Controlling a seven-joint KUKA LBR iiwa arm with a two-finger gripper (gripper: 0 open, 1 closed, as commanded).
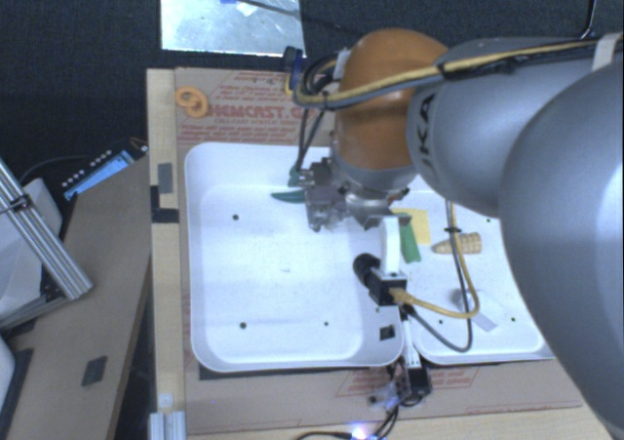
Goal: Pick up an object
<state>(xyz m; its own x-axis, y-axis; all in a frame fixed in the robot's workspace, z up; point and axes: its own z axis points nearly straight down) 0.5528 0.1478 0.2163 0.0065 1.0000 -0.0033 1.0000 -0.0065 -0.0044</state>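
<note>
my arm (526, 126) comes in from the right, big grey link crossing over the right bin (507, 340), orange band (385, 97) sitting above the wrist. wrist points down over the back edge of the left bin (273, 301), near the divide between the two bins. my claw (320, 204) hangs low under the orange section, close to the bin floor at the back right of the left bin. can't tell how far open it is from this angle, the wrist body hides most of it, and i can't see anything gripped.

a dark teal, flat, pointed object (289, 196) pokes out to the left from just beside the claw, lying on the left bin floor near the back wall. touching or not, can't tell.

right bin: a yellow piece (417, 223) and a green strip (409, 245) just beside the divide, and a tan ridged object (458, 245) further right, partly behind the yellow cable (458, 292).
</note>
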